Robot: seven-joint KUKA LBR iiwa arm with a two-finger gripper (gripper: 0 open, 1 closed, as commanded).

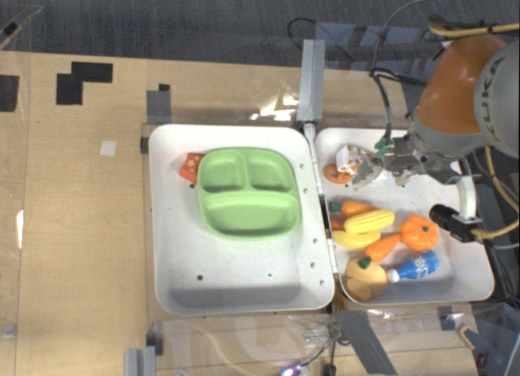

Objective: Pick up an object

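My gripper [377, 164] hangs low over the back of the right bin [479, 285], reaching in from the right under the orange band of the arm. Just left of it lies a crumpled white packet [350, 157], with a small orange and white toy [335, 174] beside that. Toward the front of the bin lie a yellow corn cob [370, 221], a banana [351, 239], a carrot [383, 247], an orange pumpkin [419, 234], a blue bottle [416, 267] and a tan pear [365, 278]. Whether the gripper touches the packet I cannot tell.
The left bin [179, 277] holds a green divided tray [247, 192], with a red item [189, 169] poking out at the tray's left edge. A grey metal post [309, 82] stands behind the seam between the bins. Cables run at the back right.
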